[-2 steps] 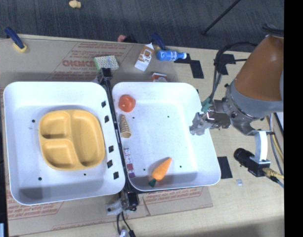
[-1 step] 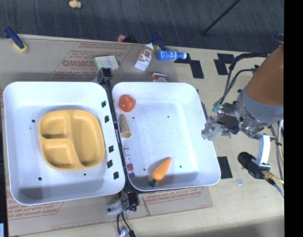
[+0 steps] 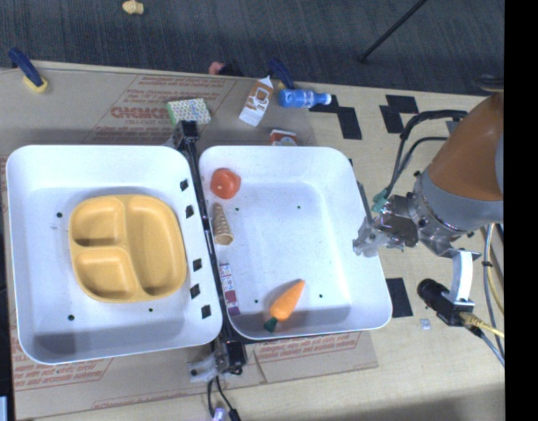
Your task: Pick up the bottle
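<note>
The bottle (image 3: 301, 98), blue and lying on its side, sat on the bench at the upper middle of the frame, outside both bins, just beyond the far rim of the right bin (image 3: 339, 160).

At the left of the frame, the left bin (image 3: 23, 174) held a yellow divided plate (image 3: 126, 246). The right bin held a tomato (image 3: 225, 182), an ice-cream cone (image 3: 221, 224) and a carrot (image 3: 285, 300).

At the right, the gripper (image 3: 371, 238) hovered over the right bin's right rim, well apart from the bottle; I could not tell how its fingers stood.

The likely failure was reach. A descent there would have met the rim or bare bin floor, and the round bottle could have rolled from a careless grasp.
</note>
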Motion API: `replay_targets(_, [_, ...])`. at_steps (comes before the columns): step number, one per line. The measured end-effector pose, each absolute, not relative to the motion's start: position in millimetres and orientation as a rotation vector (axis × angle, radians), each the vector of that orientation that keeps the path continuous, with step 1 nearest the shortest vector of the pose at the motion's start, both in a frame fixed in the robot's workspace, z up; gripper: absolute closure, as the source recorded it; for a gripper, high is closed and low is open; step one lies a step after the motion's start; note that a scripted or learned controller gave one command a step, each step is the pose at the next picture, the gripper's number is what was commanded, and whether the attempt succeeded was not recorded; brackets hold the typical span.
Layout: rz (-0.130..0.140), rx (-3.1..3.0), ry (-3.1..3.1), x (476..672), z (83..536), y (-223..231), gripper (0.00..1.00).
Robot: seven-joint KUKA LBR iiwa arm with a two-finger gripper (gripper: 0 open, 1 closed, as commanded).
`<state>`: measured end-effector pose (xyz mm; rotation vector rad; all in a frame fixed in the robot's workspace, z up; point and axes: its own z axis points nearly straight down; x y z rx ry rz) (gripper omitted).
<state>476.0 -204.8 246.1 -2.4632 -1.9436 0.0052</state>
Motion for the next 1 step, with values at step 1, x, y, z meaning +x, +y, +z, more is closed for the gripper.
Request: replay_targets(1, [0.005,-2.672,-1.642,476.0,238.3,-202.2,1.00])
